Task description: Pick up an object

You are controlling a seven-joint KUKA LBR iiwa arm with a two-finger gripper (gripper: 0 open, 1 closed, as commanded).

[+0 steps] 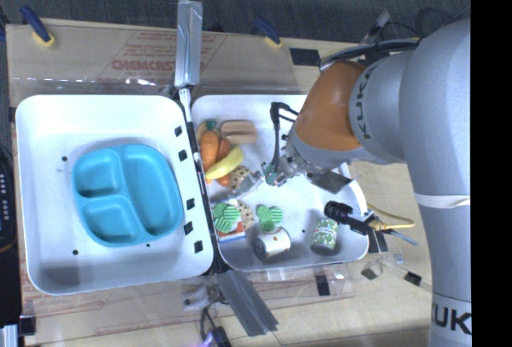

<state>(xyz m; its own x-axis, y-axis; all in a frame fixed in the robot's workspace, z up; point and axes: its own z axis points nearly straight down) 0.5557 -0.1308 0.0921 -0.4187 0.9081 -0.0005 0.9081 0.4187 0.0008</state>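
My gripper (275, 173) hangs low over the middle of the right bin (352, 195), under the orange band of the arm. Just left of it lie a yellow banana (225, 164) and a small speckled block (240, 176). An orange carrot (209, 148) and a tan bun-like piece (238, 129) sit toward the bin's back left. In front of the gripper are two green striped pieces (226, 217) (270, 216), a silver can (274, 243) on its side and a green can (324, 233). I see nothing held in the gripper.
The left bin (40, 137) holds a blue divided tray (128, 193). A raised divider (194, 169) separates the two bins. The arm's bulk covers the right bin's back right part.
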